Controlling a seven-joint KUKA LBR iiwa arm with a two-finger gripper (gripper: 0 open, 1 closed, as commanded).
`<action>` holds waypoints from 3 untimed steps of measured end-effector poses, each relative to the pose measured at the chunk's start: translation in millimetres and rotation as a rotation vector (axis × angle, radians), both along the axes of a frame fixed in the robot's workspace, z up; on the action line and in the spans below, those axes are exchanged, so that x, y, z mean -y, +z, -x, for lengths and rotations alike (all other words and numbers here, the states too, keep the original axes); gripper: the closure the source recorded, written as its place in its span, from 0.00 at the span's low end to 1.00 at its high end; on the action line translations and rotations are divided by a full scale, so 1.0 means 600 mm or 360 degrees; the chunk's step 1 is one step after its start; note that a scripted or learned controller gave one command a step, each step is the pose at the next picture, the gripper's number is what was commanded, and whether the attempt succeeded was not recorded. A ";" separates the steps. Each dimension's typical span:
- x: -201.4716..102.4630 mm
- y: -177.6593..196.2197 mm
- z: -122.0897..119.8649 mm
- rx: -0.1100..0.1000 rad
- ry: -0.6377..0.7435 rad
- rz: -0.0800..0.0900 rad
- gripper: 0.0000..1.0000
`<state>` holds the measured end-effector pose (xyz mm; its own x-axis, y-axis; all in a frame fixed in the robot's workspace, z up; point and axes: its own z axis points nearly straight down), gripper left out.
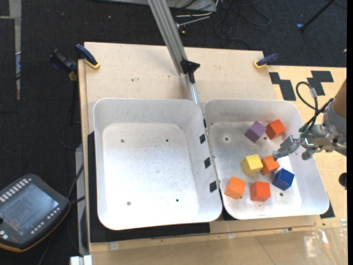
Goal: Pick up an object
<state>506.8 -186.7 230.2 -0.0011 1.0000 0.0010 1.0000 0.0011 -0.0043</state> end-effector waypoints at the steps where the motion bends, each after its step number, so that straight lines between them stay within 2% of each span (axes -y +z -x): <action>1: 0.000 0.004 -0.002 0.0007 -0.0001 0.0002 0.00; 3: 0.009 -0.144 -0.001 -0.0001 -0.0004 0.0000 0.00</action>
<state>507.6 -192.1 143.5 0.0013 1.0000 0.0012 1.0000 -0.0013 -0.0048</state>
